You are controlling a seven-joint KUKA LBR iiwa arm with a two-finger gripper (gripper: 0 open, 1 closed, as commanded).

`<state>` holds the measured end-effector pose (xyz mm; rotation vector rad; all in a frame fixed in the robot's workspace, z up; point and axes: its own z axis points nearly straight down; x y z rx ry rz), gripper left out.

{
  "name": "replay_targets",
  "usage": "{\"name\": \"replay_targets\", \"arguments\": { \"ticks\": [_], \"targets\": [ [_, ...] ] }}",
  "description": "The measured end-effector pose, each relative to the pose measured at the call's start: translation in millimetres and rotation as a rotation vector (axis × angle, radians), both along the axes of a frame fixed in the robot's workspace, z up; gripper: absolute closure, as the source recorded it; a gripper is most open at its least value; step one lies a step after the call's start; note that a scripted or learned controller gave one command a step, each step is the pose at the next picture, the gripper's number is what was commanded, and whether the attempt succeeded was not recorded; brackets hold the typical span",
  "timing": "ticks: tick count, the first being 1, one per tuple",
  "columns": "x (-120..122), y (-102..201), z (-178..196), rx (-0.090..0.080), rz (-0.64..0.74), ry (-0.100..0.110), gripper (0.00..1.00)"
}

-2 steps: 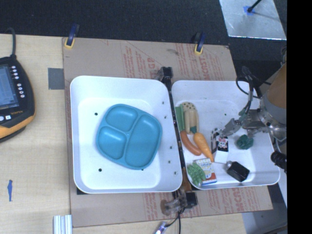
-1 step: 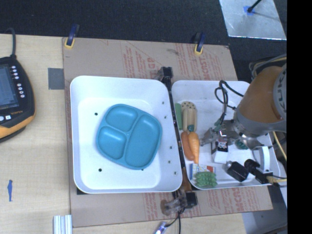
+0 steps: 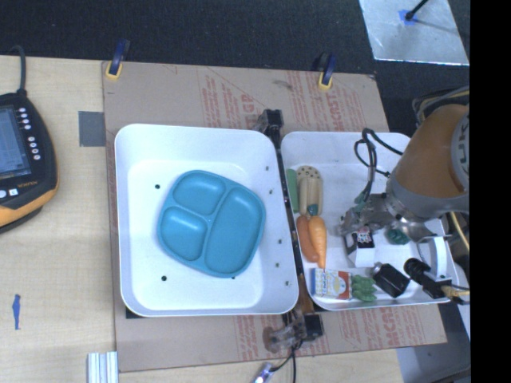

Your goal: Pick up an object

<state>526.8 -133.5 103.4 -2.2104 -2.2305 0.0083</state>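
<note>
In the right bin (image 3: 335, 144), the end effector (image 3: 361, 228) hovers beside the carrot (image 3: 317, 239)

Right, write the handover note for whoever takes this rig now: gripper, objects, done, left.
Gripper: low in the right bin, above its middle; finger state can't be read, nothing seen held.
Right bin: carrot along the left wall, small carton at the front edge, black piece front right.
Left bin: blue divided plate.
Done: arm reached in.
Left: grasp and lift an object.
</note>
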Motion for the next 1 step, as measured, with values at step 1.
{"name": "replay_targets", "arguments": {
  "ticks": [1],
  "targets": [
    [10.1, 99.2, 88.7, 0.003, -0.002, -0.003, 1.0]
  ]
}}
